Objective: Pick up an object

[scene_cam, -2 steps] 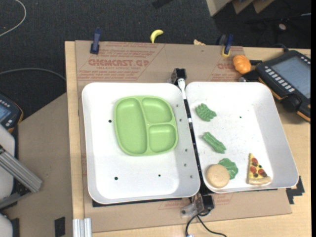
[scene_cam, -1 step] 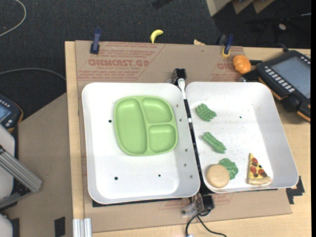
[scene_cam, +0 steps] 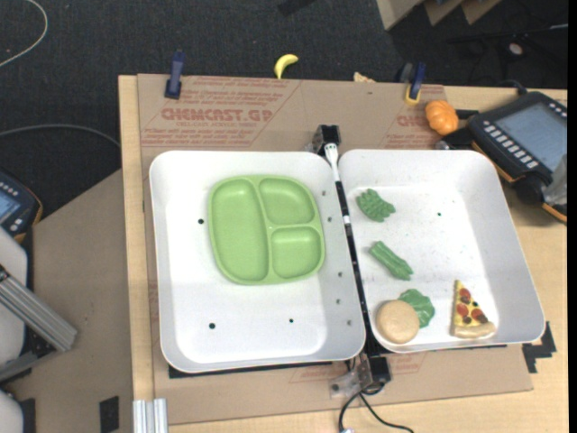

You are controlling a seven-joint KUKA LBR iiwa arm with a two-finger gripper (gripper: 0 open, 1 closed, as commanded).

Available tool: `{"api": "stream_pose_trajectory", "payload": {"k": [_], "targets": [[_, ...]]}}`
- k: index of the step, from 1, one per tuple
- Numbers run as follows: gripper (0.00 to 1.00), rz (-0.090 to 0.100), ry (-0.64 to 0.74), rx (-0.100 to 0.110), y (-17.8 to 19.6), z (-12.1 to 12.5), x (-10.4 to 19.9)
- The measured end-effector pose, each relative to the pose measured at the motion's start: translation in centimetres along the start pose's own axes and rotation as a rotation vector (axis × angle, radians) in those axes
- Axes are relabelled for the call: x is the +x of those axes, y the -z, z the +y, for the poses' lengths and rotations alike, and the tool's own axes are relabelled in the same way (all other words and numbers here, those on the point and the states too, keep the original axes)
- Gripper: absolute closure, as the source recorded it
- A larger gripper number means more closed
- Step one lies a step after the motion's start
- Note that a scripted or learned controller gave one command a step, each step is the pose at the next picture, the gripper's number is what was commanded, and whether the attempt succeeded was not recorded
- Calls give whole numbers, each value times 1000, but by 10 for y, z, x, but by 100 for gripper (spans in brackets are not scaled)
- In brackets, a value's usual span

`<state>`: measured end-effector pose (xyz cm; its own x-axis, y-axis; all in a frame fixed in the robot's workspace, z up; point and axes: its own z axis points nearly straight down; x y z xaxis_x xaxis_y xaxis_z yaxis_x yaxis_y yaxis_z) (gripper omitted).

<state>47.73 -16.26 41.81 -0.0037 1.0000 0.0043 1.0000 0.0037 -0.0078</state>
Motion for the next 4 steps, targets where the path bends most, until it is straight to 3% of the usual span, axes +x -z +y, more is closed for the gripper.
{"api": "stream_pose_trajectory", "payload": {"k": [1, 2, 3, 4], "targets": [[100, -14, -8, -24, 125, 1, -65], [100, -1, -2, 0, 31, 1, -39], [100, -11, -4, -20, 123, 15, -61], [100, 0, -4, 2, 14, 1, -40]]}}
